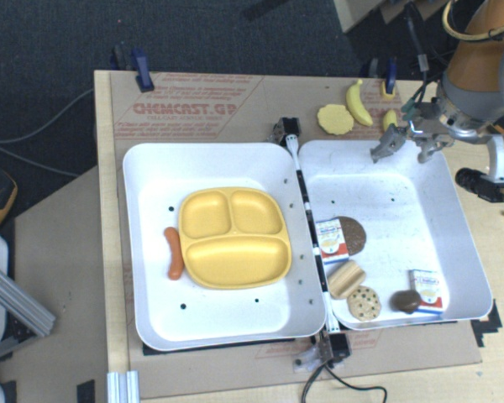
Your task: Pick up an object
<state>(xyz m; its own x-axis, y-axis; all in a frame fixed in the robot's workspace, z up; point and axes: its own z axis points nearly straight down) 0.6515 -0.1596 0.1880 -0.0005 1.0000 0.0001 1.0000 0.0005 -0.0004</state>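
Observation:
My gripper [403, 148] hangs over the far edge of the right bin [454, 225], its fingers spread and nothing between them. Well in front of it, in the near part of that bin, lie a small carton [329, 238] against a dark brown round patty [353, 235], a tan bun [346, 278], a chocolate-chip cookie [364, 302], a dark brown lump [405, 301] and a second carton [427, 290]. The left bin [143, 191] holds a yellow divided plate [233, 238] with a sausage [175, 252] lying beside its left side.
Behind the right bin, on the board, lie a banana [359, 103], a yellow round piece [335, 119] and a small yellow item [390, 120]. A black divider strip [307, 225] runs between the bins. The arm [479, 65] enters from the upper right.

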